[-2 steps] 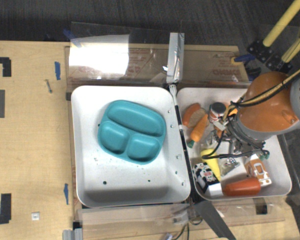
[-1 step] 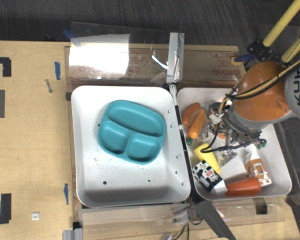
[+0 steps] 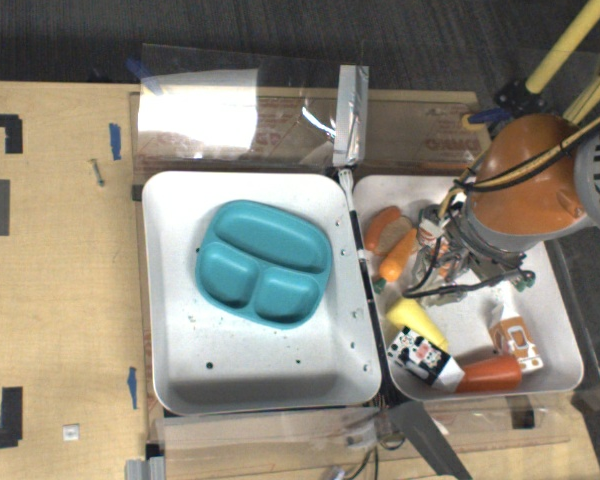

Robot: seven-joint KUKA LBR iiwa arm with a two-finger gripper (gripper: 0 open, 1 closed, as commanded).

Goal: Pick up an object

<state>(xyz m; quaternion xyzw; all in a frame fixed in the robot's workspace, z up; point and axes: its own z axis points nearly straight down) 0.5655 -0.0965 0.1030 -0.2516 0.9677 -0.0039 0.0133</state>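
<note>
Gripper (image 3: pixel 458 268) hung low in right bin (image 3: pixel 565 353); grip state: cannot tell (wrist hid it); orange object (image 3: pixel 392 240) just left, yellow piece (image 3: pixel 417 320) below-left; advised centring on one before descending.

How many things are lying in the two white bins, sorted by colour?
Teal: 1, the divided plate in the left bin
Orange: 2, the rounded pieces in the right bin
Yellow: 1
Red: 1
Black-and-white: 1
White-and-orange: 1
Total: 7 that I can see
</note>
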